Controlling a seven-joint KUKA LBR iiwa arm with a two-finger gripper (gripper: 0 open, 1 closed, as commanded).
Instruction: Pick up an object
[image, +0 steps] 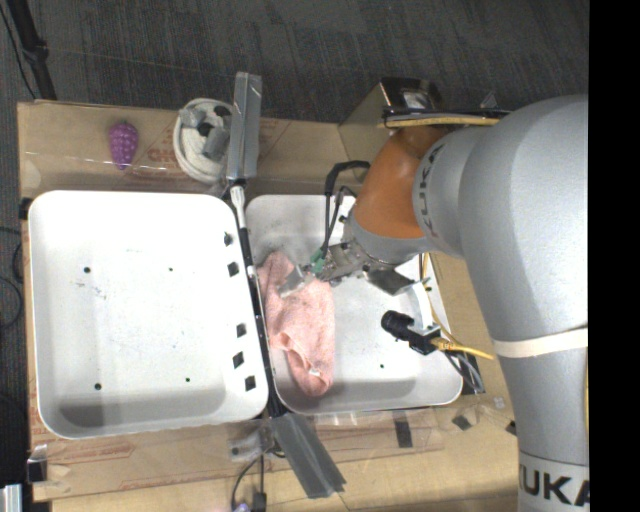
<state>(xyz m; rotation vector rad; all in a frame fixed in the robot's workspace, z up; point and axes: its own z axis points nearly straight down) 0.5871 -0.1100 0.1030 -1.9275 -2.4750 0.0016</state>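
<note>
While gripper (322, 266) at pink cloth (305, 325) (right bin (372, 335)), purple thing (123, 144) lies outside

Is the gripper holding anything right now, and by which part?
Cannot tell: the gripper sits at the pink cloth's upper end, but the grip itself is hidden.

Black letters "UKA" on grey arm (548, 420) (lower right, first letter cut off), nothing else legible

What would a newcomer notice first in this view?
The grey arm with its orange band looms at the right, its gripper low over the right bin. Beside the gripper a crumpled pink cloth lies along that bin's left wall. A purple thing sits on the bench beyond the left bin.
</note>
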